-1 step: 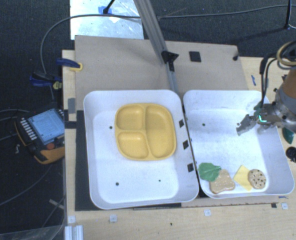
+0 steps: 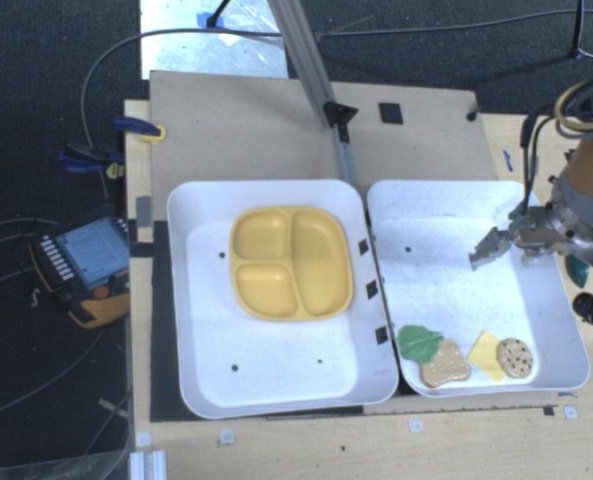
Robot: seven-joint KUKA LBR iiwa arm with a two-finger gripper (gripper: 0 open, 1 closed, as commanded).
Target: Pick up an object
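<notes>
Hovering over the right bin (image 2: 546, 298), the claw (image 2: 488, 251) hangs above bare white floor with nothing between its fingers; how wide they stand I cannot tell. Well below it, toward the camera, lie a green leaf (image 2: 419, 343), a toast slice (image 2: 445, 365), a cheese wedge (image 2: 487, 353) and a cookie (image 2: 515, 357). Far to its left, a yellow divided plate (image 2: 291, 263) sits in the other bin. This looks like the approach step; next, the claw must travel over one item and descend.

Grey arm with orange band (image 2: 588, 108) reaches in from right; grey two-finger gripper (image 2: 486, 251) hangs over right white bin (image 2: 551, 298), pointing left.
</notes>
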